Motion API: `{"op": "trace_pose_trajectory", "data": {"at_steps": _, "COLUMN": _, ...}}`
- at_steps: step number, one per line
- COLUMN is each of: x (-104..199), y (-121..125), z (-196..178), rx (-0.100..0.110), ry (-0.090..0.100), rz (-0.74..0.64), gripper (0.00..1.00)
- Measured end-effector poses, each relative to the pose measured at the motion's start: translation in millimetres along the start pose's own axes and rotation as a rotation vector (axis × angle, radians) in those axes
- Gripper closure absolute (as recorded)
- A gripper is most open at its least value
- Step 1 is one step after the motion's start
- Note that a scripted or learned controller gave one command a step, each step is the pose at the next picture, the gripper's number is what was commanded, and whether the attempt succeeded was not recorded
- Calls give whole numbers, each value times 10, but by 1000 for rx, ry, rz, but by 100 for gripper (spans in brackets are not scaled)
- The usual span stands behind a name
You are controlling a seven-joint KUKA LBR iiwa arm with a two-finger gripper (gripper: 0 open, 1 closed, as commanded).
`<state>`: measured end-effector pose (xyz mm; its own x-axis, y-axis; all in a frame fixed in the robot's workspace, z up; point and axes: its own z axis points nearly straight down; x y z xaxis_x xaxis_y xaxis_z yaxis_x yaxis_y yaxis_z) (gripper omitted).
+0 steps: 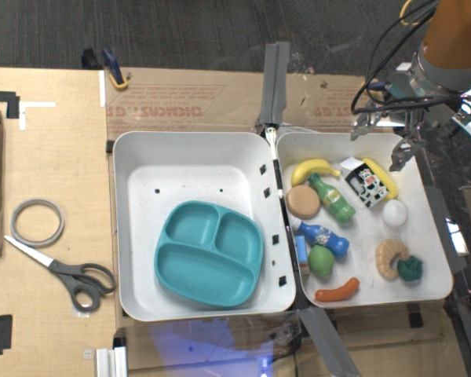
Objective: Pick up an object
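A red sausage-shaped toy (337, 290) is lying nearest the camera at the front wall of the right-hand bin (438, 287), with a green lime-like fruit (321, 261) and a blue-and-white toy bottle (325, 238) crowding just behind it. To their right, a tan ring-shaped piece (388, 257) is touching a dark teal lump (410, 269). Farther back, a white egg (394, 213), a green bottle (332, 199) and a round tan bun (303, 202) are sitting close together, and a banana (312, 170) and a yellow carton with a cow print (368, 181) are lying toward the rear wall. The left-hand bin (133, 163) is carrying a teal divided plate (211, 252); scissors (61, 272) and a tape roll (37, 221) are resting on the counter (55, 171) beyond it.

The gripper (379, 138) is hanging above the rear right corner of the cluttered bin, nothing between its fingers; whether the jaws are spread or closed cannot be told from this angle. No object is being lifted yet.

The risks are lying in the crowding: jaws descending on the carton are likely to strike the egg or bottle beside it, and the egg is likely to roll away. A descent this close to the rear wall is also risking a finger catching the rim.
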<state>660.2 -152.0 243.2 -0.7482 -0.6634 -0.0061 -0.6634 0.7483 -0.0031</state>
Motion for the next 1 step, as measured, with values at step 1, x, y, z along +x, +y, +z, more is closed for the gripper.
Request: {"op": "trace_pose_trajectory", "data": {"at_steps": 1, "x": -82, "y": 154, "z": 1495, "rx": -1, "ry": -1, "rz": -129, "gripper": 0}}
